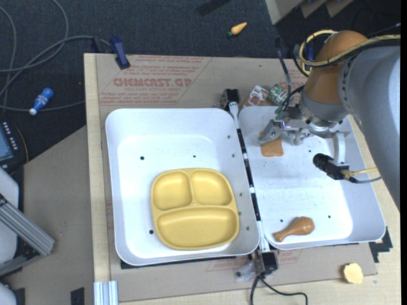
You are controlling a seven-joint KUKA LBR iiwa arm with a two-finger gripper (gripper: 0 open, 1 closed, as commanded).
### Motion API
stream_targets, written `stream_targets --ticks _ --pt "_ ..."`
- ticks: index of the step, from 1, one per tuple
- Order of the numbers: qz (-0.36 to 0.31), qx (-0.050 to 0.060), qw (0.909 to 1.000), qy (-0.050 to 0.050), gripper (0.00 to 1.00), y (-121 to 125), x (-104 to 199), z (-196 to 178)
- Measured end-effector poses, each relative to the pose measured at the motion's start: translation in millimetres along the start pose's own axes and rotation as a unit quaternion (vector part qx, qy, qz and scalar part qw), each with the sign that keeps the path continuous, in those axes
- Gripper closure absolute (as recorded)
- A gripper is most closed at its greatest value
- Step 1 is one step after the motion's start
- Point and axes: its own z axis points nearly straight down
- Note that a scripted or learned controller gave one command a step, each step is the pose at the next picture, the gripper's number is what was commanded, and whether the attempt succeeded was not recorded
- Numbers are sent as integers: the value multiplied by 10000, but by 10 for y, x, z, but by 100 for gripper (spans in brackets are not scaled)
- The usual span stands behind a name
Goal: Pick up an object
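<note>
A small yellow lump (352, 272) lies on the bench (159, 75) at the near right corner. In the right bin (356, 215), an orange-brown piece (273, 148) sits just below the gripper (280, 131), seemingly touching its tips; grip state cannot be told. A drumstick-shaped toy (294, 228) lies nearer, well apart. The left bin (127, 138) holds a yellow divided plate (194, 208).

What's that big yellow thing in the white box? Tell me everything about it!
The yellow tray is a divided plate that looks like smooth plastic. It has rounded corners and three compartments: two small ones along the far side and one wide one along the near side. All three look bare. It lies flat, right side up, turned a little askew, on the floor of the left bin, towards its near right corner. Nothing else touches it.
</note>
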Motion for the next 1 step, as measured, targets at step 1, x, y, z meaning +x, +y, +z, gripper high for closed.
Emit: stream_targets --ticks 1 --pt "2 21 10000 7 0 196 130 7"
